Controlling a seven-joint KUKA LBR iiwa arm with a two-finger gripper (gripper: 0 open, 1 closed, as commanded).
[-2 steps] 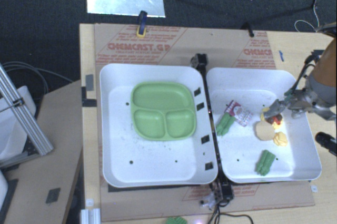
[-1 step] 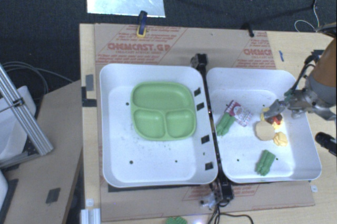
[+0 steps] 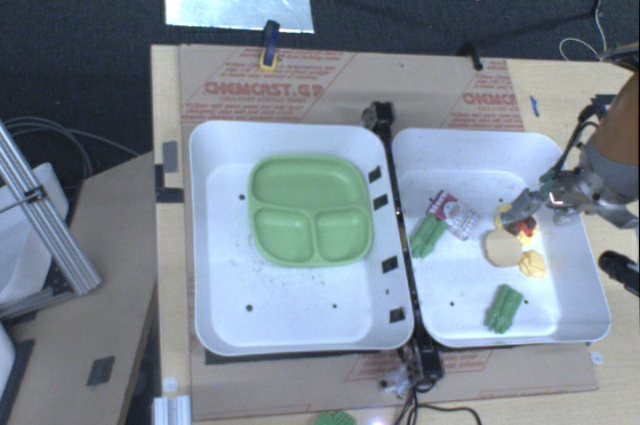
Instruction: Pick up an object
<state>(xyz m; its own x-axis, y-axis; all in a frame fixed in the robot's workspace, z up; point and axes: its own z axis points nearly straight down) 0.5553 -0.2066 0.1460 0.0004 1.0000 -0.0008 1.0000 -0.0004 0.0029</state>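
Gripper (image 3: 520,213) sits low over the right bin (image 3: 470,158), reaching in from my right, its tip just above a small red and yellow piece (image 3: 524,229). I cannot tell its state from this angle. A cream round object (image 3: 503,248) lies just below and slightly left of the tip, a yellow one (image 3: 533,264) beside it. Two green pieces, upper (image 3: 426,235) and lower (image 3: 503,307), lie further left and toward the near rim. The bin's right wall is close; open floor lies leftward. The left bin (image 3: 215,243) holds a green divided plate (image 3: 310,210).
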